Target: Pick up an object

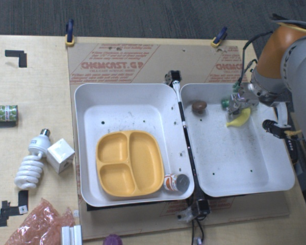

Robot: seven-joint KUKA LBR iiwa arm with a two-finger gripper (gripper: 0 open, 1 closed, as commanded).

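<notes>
My gripper (239, 106) hangs low over the back of the right bin (245, 162), with the grey arm and its orange band (278, 50) coming in from the right. Directly beneath and in front of it lies a small yellow banana-shaped object (239, 119), touching or nearly touching the gripper's tip. A small green object (225, 104) sits just left of the gripper. A brown rounded lump (199, 106) rests farther left in the same bin, near the back wall.
The left bin (92, 111) holds a yellow divided plate (129, 163) and a small can lying on its side (176, 182) at the front right corner. Outside the bins on the left lie a spiral light bulb (31, 162), a white cube (60, 155) and a green can (5, 114).
</notes>
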